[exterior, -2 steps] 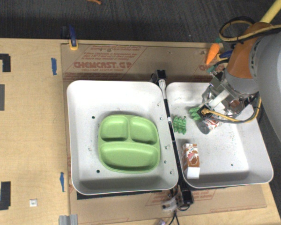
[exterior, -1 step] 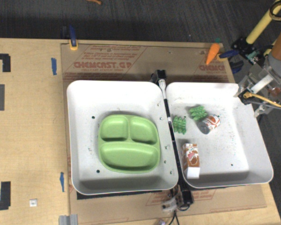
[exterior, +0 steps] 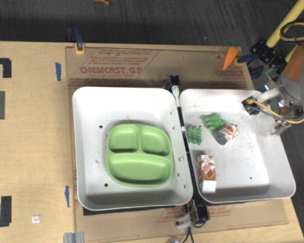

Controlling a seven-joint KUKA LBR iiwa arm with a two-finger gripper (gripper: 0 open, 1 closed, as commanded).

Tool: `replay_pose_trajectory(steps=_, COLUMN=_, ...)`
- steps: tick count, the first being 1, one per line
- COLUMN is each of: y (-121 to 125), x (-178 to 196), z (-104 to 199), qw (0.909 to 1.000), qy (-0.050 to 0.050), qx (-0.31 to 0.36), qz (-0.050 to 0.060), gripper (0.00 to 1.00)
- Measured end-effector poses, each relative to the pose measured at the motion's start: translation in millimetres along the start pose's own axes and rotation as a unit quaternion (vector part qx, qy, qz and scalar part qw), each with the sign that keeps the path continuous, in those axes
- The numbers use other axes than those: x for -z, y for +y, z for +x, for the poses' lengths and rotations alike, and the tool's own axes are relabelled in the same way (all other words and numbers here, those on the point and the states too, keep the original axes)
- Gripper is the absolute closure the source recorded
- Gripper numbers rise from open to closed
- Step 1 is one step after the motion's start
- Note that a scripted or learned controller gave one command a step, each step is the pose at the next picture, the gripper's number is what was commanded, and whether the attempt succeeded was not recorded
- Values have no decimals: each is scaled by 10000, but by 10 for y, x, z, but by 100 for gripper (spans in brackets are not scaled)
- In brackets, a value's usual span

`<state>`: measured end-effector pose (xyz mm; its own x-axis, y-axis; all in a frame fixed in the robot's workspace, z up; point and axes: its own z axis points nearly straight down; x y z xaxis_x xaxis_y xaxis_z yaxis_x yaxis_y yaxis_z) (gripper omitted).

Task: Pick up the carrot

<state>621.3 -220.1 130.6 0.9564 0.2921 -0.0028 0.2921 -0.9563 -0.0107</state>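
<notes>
Nearest, left bin: green three-compartment plastic tray. Right bin: red-and-white carton, two green leafy toy vegetables, red-and-grey can. Worktop board beyond, printed "CHEMCAST GP". Small orange toy carrot: outside the bins, far right; probably light, rigid, smooth; grip mid-body. End effector: finger state cannot be told.

You're getting even, bright overhead light, white bins glaring slightly, soft shadows pooling under their lower rims, dark floor dimming along the top, arm at right edge blurring.
</notes>
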Motion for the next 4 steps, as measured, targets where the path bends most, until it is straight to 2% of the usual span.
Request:
replay_pose_trajectory(steps=1, y=18, x=-385, z=288, qw=9996, qy=35, qx=-263, qz=60, gripper=0)
replay_pose_trajectory(steps=2, y=34, x=-286, z=262, qw=9997, qy=-18, qx=-235, qz=43, gripper=100)
replay_pose_trajectory(steps=4, y=26, x=-83, z=271, qw=9998, qy=-24, qx=-193, qz=43, gripper=100)
